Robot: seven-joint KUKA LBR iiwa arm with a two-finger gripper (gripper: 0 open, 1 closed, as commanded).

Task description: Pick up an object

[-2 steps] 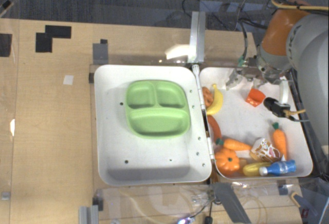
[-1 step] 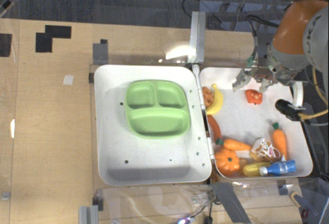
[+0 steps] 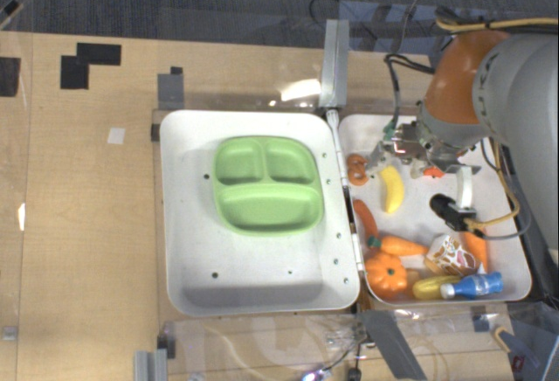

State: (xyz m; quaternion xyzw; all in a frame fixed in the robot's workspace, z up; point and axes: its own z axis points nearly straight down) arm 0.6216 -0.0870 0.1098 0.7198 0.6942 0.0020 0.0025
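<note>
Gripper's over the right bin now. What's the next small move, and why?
Probably a short drop straight down toward the banana. The gripper sits just above its upper end in the right bin, and the banana lies apart from the carrot and pumpkin crowded at the near end.
</note>
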